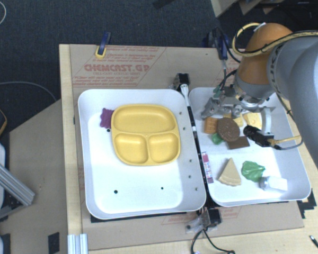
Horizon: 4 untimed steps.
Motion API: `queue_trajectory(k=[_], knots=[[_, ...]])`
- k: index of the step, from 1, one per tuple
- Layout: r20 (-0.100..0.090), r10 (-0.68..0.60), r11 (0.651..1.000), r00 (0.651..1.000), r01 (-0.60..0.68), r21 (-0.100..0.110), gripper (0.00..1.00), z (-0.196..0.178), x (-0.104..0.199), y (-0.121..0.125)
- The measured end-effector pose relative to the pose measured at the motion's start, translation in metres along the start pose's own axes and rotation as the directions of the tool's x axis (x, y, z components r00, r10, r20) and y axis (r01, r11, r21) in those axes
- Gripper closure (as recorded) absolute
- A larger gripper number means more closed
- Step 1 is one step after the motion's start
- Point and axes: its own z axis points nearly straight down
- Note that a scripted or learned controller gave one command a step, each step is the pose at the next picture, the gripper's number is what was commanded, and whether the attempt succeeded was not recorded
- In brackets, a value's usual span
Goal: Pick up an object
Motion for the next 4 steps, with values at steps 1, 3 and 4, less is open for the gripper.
queue_trajectory(k=[1, 3, 4], knots=[[0.001, 0.001, 1.0, 1.0, -0.001, -0.007, 1.0, -0.014, 0.0, 0.002], [0.002, 0.0, 1.0, 1.0, 0.0, -0.009, 1.0, -0.119, -0.011, 0.011], [0.001, 0.0, 1.0, 1.0, 0.0, -0.007, 1.0, -0.143, -0.011, 0.012]])
